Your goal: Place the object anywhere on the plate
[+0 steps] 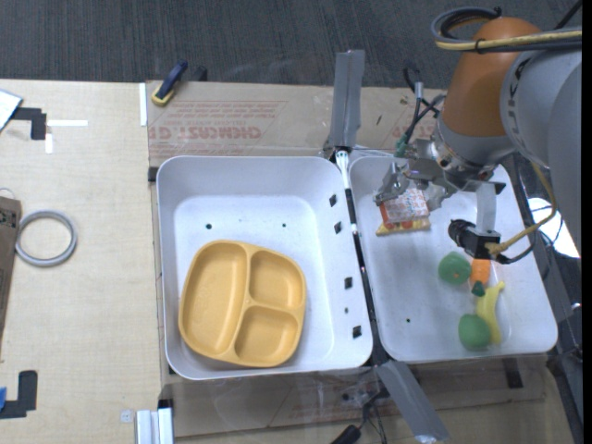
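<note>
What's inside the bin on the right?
In the right bin lie a snack packet, a green ball, an orange piece, a banana and a green fruit. The arm covers the far corner.

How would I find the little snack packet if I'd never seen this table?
Look at the right-hand white bin, not the one with the yellow plate. Near its top left corner, just under the gripper, lies a small snack packet. It is flat, white and red, while its neighbours are rounded green, orange and yellow toy foods.

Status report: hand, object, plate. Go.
Hand over right bin, on snack packet; grip unconfirmed. Yellow plate in left bin, nothing on it. Toy fruit lies nearer right.
</note>
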